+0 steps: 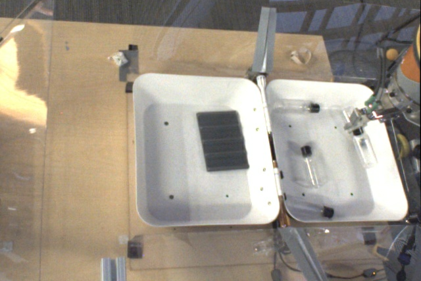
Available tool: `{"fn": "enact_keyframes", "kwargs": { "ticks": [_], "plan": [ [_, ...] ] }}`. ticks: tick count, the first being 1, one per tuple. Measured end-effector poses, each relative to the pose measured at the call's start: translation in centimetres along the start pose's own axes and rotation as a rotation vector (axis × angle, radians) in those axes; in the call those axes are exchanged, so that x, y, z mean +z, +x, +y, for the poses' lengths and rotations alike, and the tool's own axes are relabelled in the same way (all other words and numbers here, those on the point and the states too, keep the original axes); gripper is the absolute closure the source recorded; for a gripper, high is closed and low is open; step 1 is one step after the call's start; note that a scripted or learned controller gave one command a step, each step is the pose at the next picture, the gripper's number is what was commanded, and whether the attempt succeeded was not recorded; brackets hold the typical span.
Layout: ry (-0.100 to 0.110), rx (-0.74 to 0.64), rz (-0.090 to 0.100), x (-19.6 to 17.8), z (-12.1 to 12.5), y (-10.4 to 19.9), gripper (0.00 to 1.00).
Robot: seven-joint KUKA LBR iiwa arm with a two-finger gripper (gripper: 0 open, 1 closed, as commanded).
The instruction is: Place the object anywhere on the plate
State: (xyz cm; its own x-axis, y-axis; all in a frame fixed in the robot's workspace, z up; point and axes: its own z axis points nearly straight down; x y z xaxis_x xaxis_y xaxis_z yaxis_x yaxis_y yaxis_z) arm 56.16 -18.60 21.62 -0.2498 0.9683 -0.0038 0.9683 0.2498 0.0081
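A dark grey ribbed plate (222, 140) lies flat in the middle of the left bin (151, 161). In the right bin (388, 201) lie clear vials with black caps: one (299, 105) near the back wall, one (311, 166) in the middle, and one (365, 147) toward the right. My gripper (358, 118) reaches in from the right and hangs over the right bin, just above the capped end of the right-hand vial. Whether it touches that vial is unclear.
A small black cap (327, 212) sits near the right bin's front wall. A grey metal post (264, 43) stands behind the seam between the bins. Cables and arm hardware (401, 95) crowd the right edge. Bare wooden bench (72, 161) extends to the left.
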Motion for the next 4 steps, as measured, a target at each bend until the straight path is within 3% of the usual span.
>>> {"fn": "enact_keyframes", "kwargs": {
  "ticks": [1,2,3,4],
  "plan": [
    [0.002,0.237,0.001,12.1,3.3,4.8,1.0],
    [0.004,0.446,0.001,3.1,11.2,13.0,1.0],
    [0.007,0.757,0.0,3.2,14.7,15.8,1.0],
    [0.006,0.422,0.002,3.2,16.7,21.9,1.0]
  ]
}}
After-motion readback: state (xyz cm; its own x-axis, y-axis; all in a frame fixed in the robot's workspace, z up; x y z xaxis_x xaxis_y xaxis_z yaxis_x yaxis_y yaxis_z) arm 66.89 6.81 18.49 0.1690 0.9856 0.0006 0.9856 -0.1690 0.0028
